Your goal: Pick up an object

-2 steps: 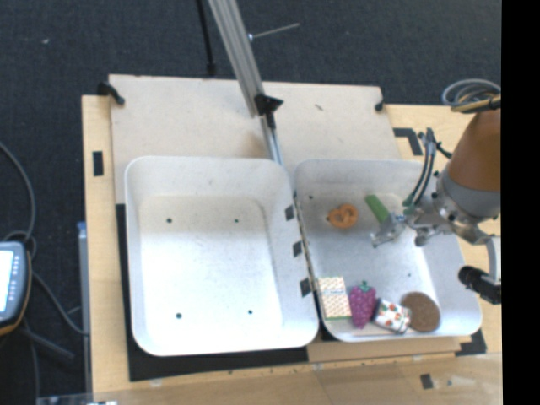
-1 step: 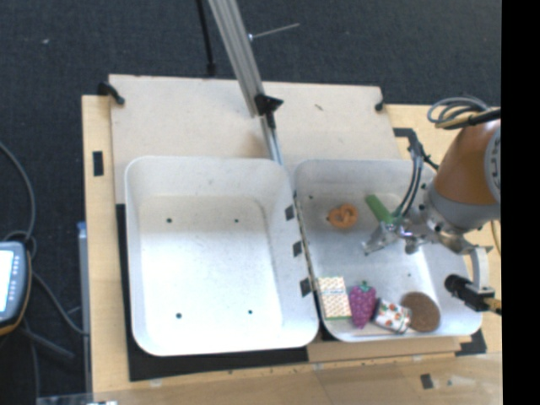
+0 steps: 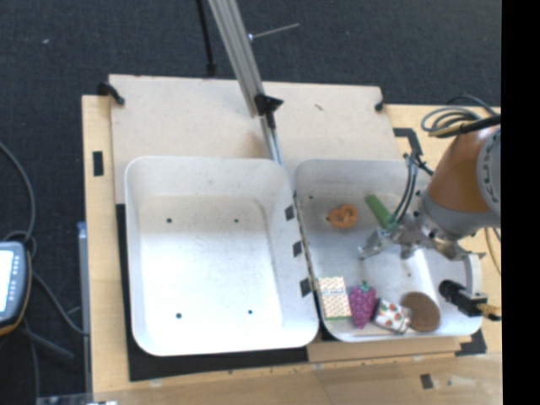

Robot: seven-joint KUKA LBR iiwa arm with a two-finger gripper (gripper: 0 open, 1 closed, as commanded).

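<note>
Camera view: claw (image 3: 381, 245) in right bin (image 3: 354, 174), finger state unclear, beside green stick (image 3: 379, 210). Orange donut-like piece (image 3: 342, 217) lies apart. Four items crowd near wall. Left bin (image 3: 143, 226) roomy.

One fixed camera looks down aslant on both bins (image 3: 135, 226).

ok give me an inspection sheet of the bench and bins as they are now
surface: pale wooden bench bearing two shallow white bins, left bin, right bin
job's things: in the right bin an orange ring-shaped toy, green stick, pale patterned box, purple toy, red-and-white packet, brown disc
clutter: nothing seen
grippers: gripper low in the right bin near the green stick
cables: black cables behind the arm
surroundings: dark carpet, slanted metal rail
</note>
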